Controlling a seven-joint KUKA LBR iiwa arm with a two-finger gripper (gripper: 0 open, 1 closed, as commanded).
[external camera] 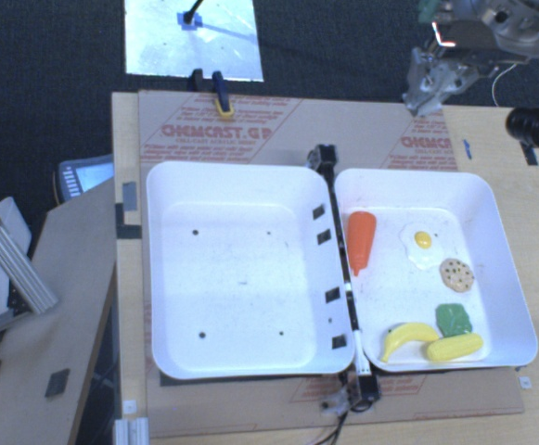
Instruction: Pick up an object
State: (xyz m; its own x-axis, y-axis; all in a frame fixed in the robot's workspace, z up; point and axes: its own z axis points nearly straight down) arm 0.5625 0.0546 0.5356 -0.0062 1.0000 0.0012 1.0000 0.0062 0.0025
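The gripper (424,103) hangs well above and behind the right bin (492,202), grasp state impossible to tell, so picking seems not yet begun: next it must descend toward the toy carrot (360,239) inside

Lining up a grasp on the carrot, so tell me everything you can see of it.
The carrot is a smooth orange toy, plastic by its look, wide and rounded at the far end and tapering to a point toward the camera. It lies flat in the right bin, close beside the divider wall, apart from the fried egg. No leaves visible.
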